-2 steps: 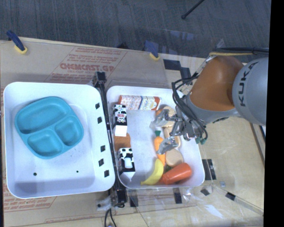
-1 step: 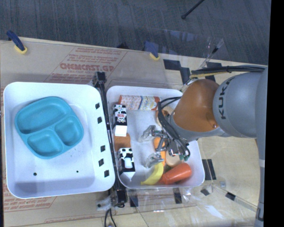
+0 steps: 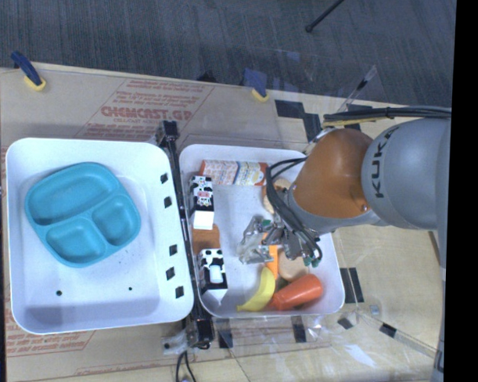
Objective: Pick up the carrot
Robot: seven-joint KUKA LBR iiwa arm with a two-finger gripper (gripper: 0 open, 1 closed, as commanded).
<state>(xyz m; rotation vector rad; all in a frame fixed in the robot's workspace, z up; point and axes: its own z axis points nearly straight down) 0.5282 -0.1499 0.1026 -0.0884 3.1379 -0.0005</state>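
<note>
while gripper (image 3: 267, 244) hangs over right bin (image 3: 243, 302), grip unclear, carrot (image 3: 297, 291) just beside

Even, fairly bright overhead light; the white bins (image 3: 86, 314) look slightly washed out. Soft shadows sit under the arm (image 3: 357, 182). Detail is soft and mildly blurred throughout.

blue divided plate (image 3: 82, 213) in left bin (image 3: 31, 312); banana (image 3: 260, 292) in right bin (image 3: 219, 307).

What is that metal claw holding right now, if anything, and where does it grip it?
It cannot be told. The gripper is low in the right bin, just above the carrot and the banana, but nothing shows between its tips.
</note>
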